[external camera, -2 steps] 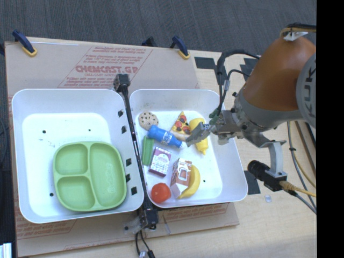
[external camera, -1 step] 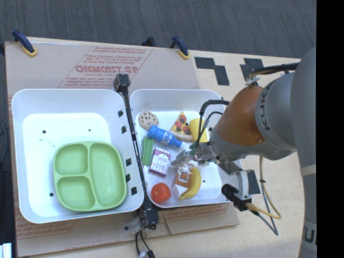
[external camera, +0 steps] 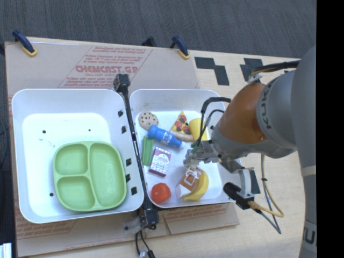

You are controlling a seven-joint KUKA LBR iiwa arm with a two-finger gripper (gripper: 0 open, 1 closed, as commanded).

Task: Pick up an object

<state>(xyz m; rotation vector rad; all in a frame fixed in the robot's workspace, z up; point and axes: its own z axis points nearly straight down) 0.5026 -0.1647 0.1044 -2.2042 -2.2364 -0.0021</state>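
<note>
Two bins point(external camera: 32, 160) sit side by side, and the gripper point(external camera: 196, 156), whose state I cannot tell, hangs over the right one near a banana point(external camera: 200, 188).

Even, fairly bright overhead light; soft shadows inside the left bin point(external camera: 21, 144). Mild glare on the white plastic. Slightly soft focus, perhaps from low resolution.

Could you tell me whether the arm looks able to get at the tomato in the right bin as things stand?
Probably yes: the tomato lies uncovered at the right bin's near edge, with nothing on top, close beside the gripper.
</note>
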